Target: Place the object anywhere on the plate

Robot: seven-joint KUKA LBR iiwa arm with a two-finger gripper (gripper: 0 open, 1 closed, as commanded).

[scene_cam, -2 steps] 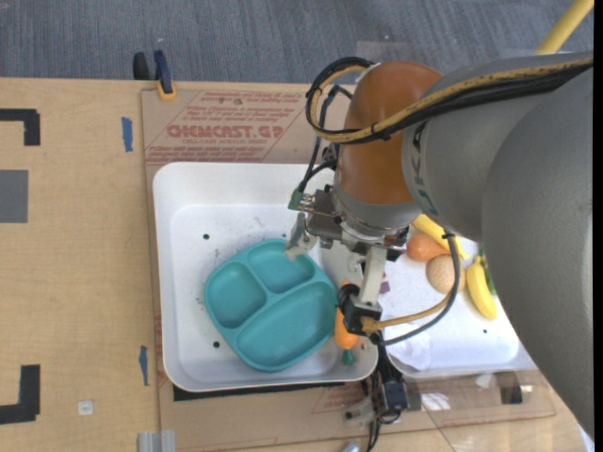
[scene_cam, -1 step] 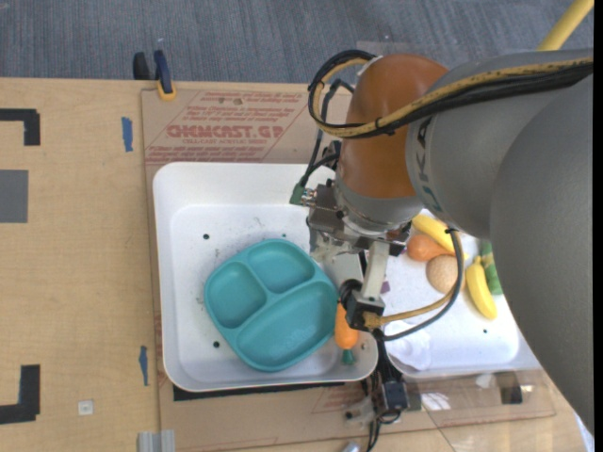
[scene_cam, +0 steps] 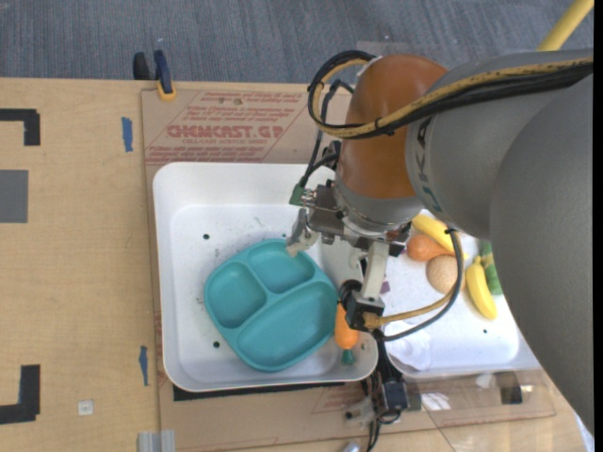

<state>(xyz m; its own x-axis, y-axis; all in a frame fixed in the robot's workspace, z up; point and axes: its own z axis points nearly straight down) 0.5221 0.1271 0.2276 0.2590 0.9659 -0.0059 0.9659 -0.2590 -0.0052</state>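
Camera view: brown table (scene_cam: 75, 252) on grey carpet (scene_cam: 188, 17); white bin (scene_cam: 179, 243) holds a teal plate (scene_cam: 273, 323); gripper (scene_cam: 306, 238) at its far rim, grip unreadable.

Floor (scene_cam: 236, 17) at top was grey carpet w/ faint diagonal weave. Bench top (scene_cam: 75, 281) was tan, flat, filled left side and ran under everything. Black corner marks (scene_cam: 24, 127) sat at upper left, another pair at lower left. Grey square patch (scene_cam: 11, 196) sat btwn them at left edge. Cardboard sheet (scene_cam: 226, 125) w/ red print lay on bench, clamp (scene_cam: 162, 72) at its top left corner. Blue tape strip (scene_cam: 126, 133) just beside sheet's left edge, 2nd strip lower down. White bin (scene_cam: 170, 252) rested on the sheet. Light was even, soft.
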